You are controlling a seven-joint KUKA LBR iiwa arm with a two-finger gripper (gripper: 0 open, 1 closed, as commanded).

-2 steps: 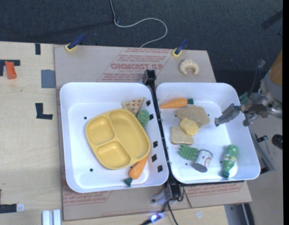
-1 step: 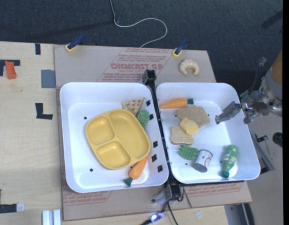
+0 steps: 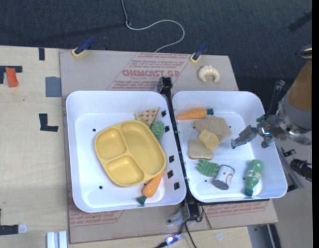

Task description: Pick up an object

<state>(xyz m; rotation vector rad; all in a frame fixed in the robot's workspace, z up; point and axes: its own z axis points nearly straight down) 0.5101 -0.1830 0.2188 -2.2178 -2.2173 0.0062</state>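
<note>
Cardboard sheet under both bins reads "CHEMCAST GP".

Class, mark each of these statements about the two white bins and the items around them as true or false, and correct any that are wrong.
1. The yellow divided plate lies in the left bin. True.
2. Both carrots are in the right bin. False: one carrot is in the right bin, the other carrot lies in the left bin by the plate.
3. The green bottle lies in the right bin. True.
4. The croissant sits inside the left bin. False: it rests on the cardboard beyond the bins.
5. The end effector is over the left bin. False: it is over the right bin's right side.
</note>
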